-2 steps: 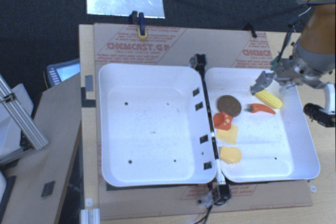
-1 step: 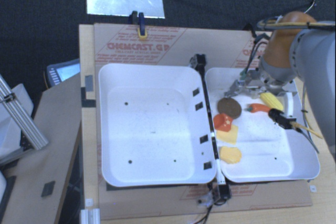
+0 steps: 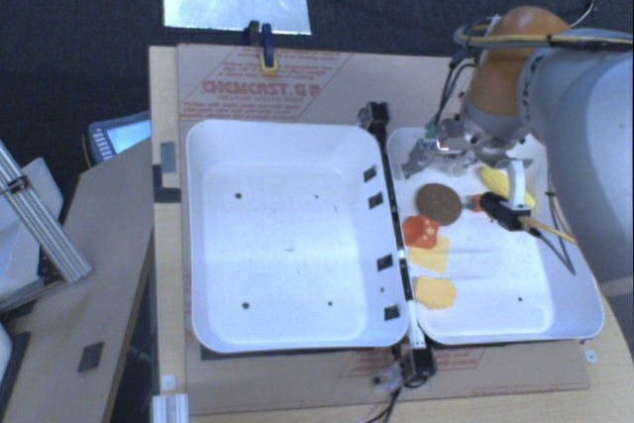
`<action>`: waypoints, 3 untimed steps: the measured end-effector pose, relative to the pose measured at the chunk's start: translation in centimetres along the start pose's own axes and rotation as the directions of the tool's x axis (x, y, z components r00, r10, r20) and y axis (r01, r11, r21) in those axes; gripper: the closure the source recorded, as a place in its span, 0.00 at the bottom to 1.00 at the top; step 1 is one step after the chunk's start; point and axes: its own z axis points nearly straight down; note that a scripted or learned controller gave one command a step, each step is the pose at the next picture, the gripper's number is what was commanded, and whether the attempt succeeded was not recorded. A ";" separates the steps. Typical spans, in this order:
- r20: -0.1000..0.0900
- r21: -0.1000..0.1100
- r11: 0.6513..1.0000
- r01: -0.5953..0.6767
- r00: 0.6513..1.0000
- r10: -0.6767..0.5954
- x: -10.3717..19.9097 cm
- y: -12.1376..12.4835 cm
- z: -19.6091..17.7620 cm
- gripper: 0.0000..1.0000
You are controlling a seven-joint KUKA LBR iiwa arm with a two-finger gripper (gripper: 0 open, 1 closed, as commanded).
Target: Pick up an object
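tool (image 3: 433, 154) low at right bin (image 3: 495, 307) far edge | grip state unclear | brown disc (image 3: 439, 202) just beside

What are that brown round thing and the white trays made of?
The brown disc looks matte and flat, perhaps wood, rubber or plastic; the view can't settle it. The two white bins look like thin moulded plastic: smooth, slightly glossy, with rounded corners and raised rims.
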 end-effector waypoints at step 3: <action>0.001 0.002 1.000 -0.006 1.000 0.006 0.6 -0.1 0.1 0.00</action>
